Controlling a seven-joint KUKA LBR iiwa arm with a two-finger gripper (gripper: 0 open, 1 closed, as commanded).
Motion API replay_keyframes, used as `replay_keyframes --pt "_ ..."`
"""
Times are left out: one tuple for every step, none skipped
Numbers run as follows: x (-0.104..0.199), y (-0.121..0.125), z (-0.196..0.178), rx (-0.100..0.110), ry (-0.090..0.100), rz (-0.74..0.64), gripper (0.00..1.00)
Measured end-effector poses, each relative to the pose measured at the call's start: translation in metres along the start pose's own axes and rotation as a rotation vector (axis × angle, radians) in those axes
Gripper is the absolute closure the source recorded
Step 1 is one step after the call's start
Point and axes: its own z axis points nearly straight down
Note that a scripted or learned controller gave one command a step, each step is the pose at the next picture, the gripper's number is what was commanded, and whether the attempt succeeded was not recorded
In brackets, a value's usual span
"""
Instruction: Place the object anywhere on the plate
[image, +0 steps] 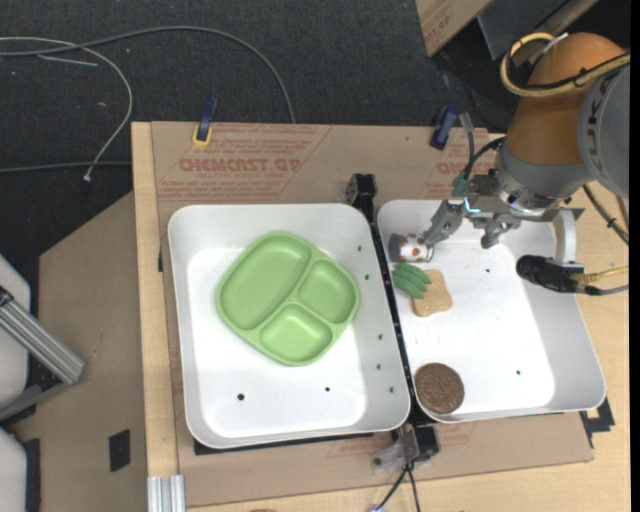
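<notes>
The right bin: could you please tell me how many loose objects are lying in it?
4. A small red-and-white object lies at the bin's far left, a green item just below it touching a tan piece, and a brown disc at the near edge. The arm may hide others.

Smooth, glossy green plastic on the plate (288, 297), both bins (210, 400) in matt white plastic, plain brown cardboard (290, 155) underneath, rough brown cookie (439, 387).

green three-compartment plate (288, 297) lies in left bin (200, 400).
</notes>
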Motion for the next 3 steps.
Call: replay_keyframes --pt "-0.005 0.002 0.062 0.006 0.001 0.001 0.0" --pt "-0.003 0.003 0.111 -0.002 0.002 0.0 0.0" --pt "-0.004 0.003 0.1 -0.002 0.001 0.001 1.0"
